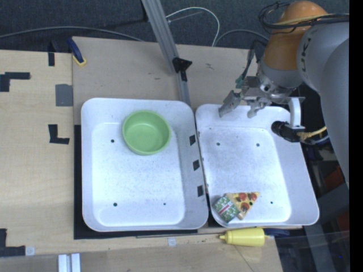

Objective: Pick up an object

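A green bowl (147, 131) sits in the upper middle of the left bin (96, 169). A small toy pizza slice with a green packet (234, 204) lies at the near left corner of the right bin (295, 186). My gripper (241, 107) hangs over the far edge of the right bin, fingers (228, 105) spread apart with nothing between them. It is well away from the pizza toy and to the right of the bowl.
A yellow bottle (245, 237) lies on the bench just in front of the right bin. A grey slanted pole (164, 35) rises behind the bins. Cables trail at the back. The arm's bulk (317, 55) fills the upper right.
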Available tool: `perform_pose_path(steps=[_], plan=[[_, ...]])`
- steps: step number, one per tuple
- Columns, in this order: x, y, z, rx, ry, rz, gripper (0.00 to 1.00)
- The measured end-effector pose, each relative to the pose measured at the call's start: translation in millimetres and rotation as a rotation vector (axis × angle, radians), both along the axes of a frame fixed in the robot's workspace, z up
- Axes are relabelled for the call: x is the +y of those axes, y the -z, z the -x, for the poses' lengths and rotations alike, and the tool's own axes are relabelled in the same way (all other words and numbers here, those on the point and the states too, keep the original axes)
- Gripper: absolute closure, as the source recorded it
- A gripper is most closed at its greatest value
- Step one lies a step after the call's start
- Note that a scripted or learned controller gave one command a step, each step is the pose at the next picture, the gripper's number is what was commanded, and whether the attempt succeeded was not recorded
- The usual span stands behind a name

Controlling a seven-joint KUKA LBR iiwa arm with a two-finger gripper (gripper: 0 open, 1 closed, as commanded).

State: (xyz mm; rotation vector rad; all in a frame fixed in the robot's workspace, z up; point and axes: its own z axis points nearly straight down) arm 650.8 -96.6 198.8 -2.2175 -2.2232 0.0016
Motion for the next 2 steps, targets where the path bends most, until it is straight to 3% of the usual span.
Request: perform_pose_path(steps=[1, 2], plan=[[0, 0, 0, 0.000, 0.000, 0.000, 0.00], [3, 56, 11, 0.006, 0.000, 0.001, 0.00]])
